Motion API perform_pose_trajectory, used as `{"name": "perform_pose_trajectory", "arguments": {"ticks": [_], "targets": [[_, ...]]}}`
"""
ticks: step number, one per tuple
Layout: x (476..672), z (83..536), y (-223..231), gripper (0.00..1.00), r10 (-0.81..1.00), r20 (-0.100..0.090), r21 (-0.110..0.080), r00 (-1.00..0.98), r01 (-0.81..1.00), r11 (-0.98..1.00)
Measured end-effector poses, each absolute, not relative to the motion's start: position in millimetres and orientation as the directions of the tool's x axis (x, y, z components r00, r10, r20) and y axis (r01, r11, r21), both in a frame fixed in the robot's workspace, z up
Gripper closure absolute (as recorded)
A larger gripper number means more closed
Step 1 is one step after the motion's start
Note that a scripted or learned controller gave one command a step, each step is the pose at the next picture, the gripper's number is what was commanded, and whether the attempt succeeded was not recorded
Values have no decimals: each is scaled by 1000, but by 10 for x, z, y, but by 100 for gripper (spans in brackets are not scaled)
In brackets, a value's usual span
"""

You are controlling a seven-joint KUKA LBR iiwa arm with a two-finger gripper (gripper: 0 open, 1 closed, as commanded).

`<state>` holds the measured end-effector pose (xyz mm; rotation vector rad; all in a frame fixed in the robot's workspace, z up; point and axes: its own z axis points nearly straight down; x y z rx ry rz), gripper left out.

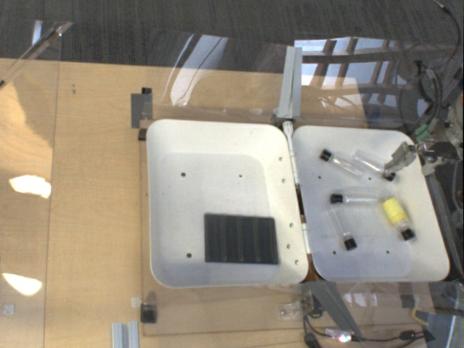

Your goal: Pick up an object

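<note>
The wooden tabletop (80, 216) carried two white bins side by side. The left bin (217, 151) held a black ribbed rectangular pad (241, 239) near its front. The right bin (428, 256) held several clear tubes with black caps: one (344, 163) toward the far side, one (354, 199) at the middle, one (343, 230) nearer. A yellow tube (395, 214) lay toward the right. The gripper (397, 158) sat at the far right rim; whether its fingers were spread could not be told.
</note>
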<state>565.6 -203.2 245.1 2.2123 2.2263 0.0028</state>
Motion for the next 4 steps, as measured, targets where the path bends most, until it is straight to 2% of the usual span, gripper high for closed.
{"name": "perform_pose_trajectory", "arguments": {"ticks": [1,2,3,4], "targets": [[5231,1282,-2056,0,1000,-1,5,-26,1000,26],[5355,972,-2011,0,995,2,10,-100,995,100],[5047,918,-1249,0,984,-6,20,-178,984,179],[5680,900,-2056,0,955,-11,14,-297,955,297]]}}
